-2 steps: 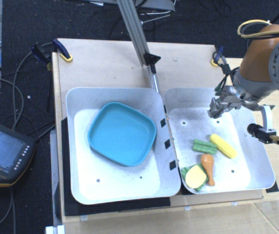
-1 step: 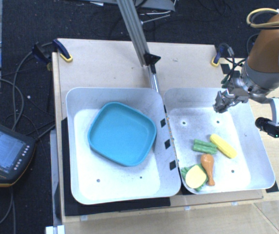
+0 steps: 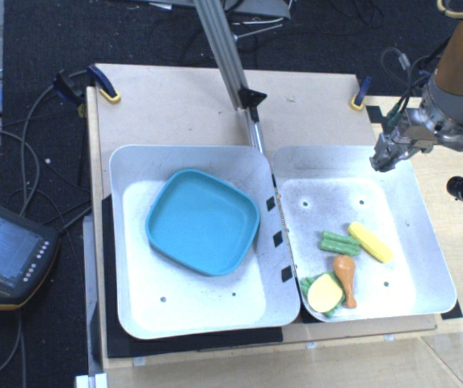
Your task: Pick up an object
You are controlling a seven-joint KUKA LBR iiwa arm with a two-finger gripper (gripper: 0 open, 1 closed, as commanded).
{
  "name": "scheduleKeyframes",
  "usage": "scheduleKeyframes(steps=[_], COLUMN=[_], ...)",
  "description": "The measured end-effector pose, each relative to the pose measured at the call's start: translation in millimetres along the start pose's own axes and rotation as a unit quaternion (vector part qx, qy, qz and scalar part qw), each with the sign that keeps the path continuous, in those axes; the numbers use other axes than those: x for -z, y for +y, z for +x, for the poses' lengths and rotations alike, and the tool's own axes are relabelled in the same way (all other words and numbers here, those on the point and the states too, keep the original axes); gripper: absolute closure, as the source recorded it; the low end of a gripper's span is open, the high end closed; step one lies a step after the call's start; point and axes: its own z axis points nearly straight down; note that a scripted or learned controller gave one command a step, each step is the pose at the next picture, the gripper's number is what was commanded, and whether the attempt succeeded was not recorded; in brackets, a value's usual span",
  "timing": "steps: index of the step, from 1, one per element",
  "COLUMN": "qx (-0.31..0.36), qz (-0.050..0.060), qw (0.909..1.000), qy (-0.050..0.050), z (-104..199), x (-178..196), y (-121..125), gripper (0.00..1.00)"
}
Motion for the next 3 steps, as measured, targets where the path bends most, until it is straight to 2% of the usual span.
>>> scheduleKeyframes(steps=[2, 3], qx=[0.002, 0.002], qz=[0.003, 0.003], qw=[1.0, 1.0], qy=[0.001, 0.001], z=[104.8, 155.2], x=[-14.6, -14.9], y=[-13.1, -39.5], gripper=[1.0, 1.0])
